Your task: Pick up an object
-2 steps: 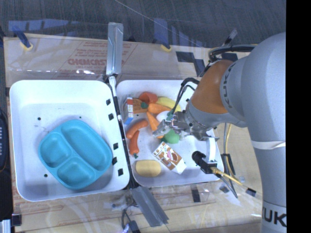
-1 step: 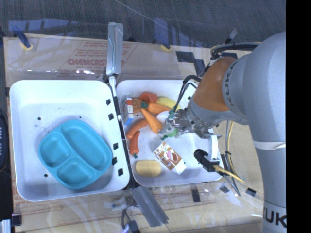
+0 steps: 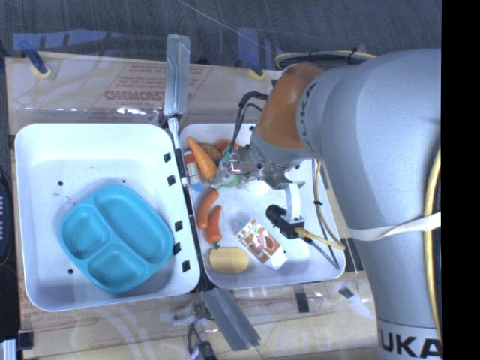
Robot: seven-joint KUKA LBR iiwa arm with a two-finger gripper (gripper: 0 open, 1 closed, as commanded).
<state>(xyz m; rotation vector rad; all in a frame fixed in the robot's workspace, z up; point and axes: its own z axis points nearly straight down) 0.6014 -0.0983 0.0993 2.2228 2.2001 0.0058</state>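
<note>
Arm lowered into the right bin [image 3: 330,265] among mixed toy foods; left bin [image 3: 30,201] holds a blue divided tray [image 3: 116,235].

The end effector [image 3: 232,167] sits low at the upper left of the right bin, just beside an orange carrot [image 3: 201,158]; whether it is apart, together or clamped on anything cannot be told from this slant, since the wrist covers it. Candidate objects lie close by: two orange sausage-like pieces [image 3: 208,214] along the left wall, a pale yellow potato-shaped piece [image 3: 229,259] near the front wall, and a small printed carton [image 3: 261,244] beside it. A sound pick would probably centre on one item, approach vertically, and avoid the crowded wall, where neighbours may block closure.
</note>
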